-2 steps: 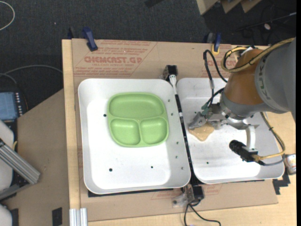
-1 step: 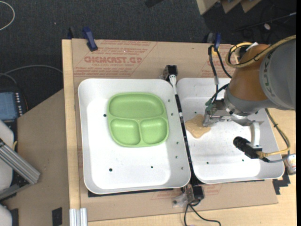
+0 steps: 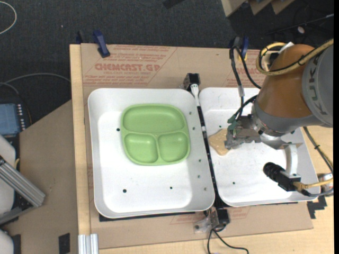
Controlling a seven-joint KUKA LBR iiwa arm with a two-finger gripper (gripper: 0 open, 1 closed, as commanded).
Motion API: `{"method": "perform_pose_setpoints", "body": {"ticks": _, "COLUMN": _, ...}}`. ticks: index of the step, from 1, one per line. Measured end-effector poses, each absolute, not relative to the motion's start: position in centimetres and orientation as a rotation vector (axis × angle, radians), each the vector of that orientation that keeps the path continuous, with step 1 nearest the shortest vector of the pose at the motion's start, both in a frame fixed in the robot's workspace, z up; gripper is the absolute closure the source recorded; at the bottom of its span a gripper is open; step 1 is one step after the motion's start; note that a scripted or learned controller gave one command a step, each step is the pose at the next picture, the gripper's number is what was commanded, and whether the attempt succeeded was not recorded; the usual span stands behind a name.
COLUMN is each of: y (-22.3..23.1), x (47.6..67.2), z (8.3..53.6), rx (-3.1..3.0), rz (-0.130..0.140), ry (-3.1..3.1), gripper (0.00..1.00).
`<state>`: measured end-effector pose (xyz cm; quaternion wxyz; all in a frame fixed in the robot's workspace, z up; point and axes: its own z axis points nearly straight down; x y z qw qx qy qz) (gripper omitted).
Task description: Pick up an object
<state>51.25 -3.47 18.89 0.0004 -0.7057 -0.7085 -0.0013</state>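
The gripper (image 3: 233, 139) is down in the right bin (image 3: 249, 192); its jaw opening cannot be told. A tan object (image 3: 217, 143) lies touching its left side.

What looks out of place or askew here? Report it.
Nothing looks spilled or damaged. The green divided plate sits flat in the left bin; a tan object lies in the right bin under the gripper.
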Motion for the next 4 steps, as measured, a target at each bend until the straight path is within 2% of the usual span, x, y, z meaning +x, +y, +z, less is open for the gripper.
{"method": "perform_pose_setpoints", "body": {"ticks": 1, "y": 6.2, "x": 48.1, "z": 18.4, "rx": -2.205, "rz": 0.002, "ry": -2.227, "gripper": 1.00}}
{"method": "perform_pose_setpoints", "body": {"ticks": 2, "y": 6.7, "x": 48.1, "z": 30.9, "rx": -2.223, "rz": -0.020, "ry": -2.231, "gripper": 1.00}}
{"method": "perform_pose_setpoints", "body": {"ticks": 3, "y": 0.9, "x": 48.0, "z": 42.3, "rx": -2.235, "rz": -0.018, "ry": -2.224, "gripper": 1.00}}
{"method": "perform_pose_setpoints", "body": {"ticks": 4, "y": 14.1, "x": 47.9, "z": 43.2, "rx": -2.205, "rz": -0.009, "ry": -2.238, "gripper": 1.00}}
